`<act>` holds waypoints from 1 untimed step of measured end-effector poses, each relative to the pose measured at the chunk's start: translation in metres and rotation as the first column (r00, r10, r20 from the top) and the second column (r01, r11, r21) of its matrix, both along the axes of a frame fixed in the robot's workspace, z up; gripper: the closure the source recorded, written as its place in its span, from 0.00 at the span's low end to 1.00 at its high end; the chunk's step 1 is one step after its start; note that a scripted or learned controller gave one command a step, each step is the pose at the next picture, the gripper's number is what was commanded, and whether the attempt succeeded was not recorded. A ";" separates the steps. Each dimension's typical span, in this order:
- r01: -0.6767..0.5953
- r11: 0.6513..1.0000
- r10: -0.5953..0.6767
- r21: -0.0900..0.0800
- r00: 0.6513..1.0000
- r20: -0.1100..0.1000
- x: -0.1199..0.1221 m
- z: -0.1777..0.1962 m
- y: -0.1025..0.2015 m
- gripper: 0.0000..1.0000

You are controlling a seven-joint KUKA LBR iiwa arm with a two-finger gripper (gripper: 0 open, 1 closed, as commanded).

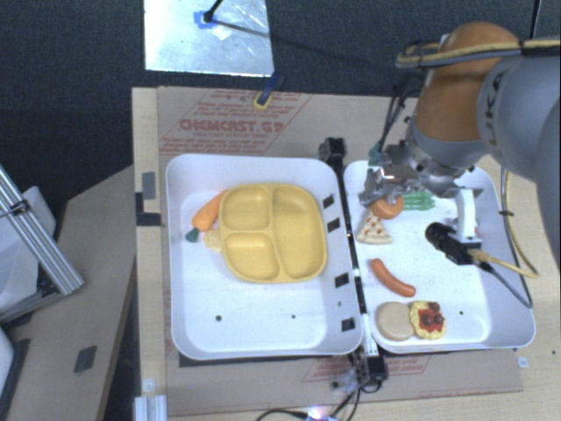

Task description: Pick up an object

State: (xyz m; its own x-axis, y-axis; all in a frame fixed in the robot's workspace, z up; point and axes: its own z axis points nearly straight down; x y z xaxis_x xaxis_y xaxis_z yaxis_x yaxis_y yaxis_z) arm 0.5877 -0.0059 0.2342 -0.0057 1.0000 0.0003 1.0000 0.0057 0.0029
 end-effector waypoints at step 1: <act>0.005 1.000 -0.005 -0.001 1.000 -0.003 -0.001 -0.020 -0.003 1.00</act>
